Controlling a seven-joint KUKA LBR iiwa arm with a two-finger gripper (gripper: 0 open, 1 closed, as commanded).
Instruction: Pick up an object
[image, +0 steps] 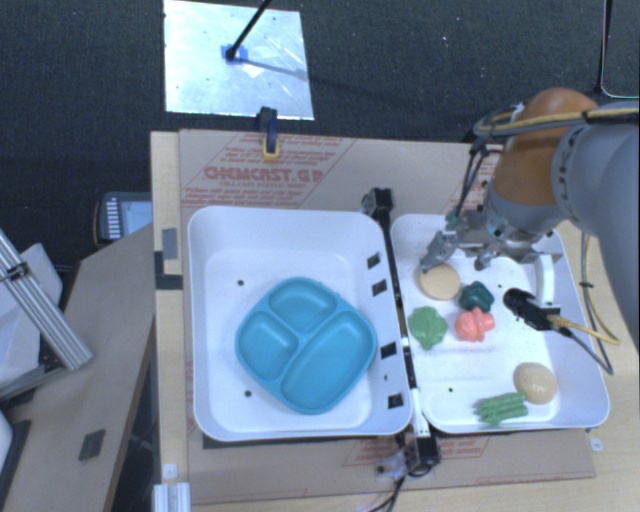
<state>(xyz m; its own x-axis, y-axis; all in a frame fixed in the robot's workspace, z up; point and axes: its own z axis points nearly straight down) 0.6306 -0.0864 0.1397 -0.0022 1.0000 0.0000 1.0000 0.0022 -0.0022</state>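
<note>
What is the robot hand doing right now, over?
Gripper low in right bin, above the tan piece, nothing seen held. Dark green piece and pink piece crowd close beside it. Blue tray sits in left bin.

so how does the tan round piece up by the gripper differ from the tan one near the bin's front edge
The tan round piece by the gripper looks flatter and paler; the tan egg-shaped piece at the front looks plumper and glossier. The first sits under the gripper, the second lies beside a green bean-like piece. Both rest in the right white bin.

Robot lab: arm (590, 170) over white bins (290, 225) on bench (165, 190)
</note>
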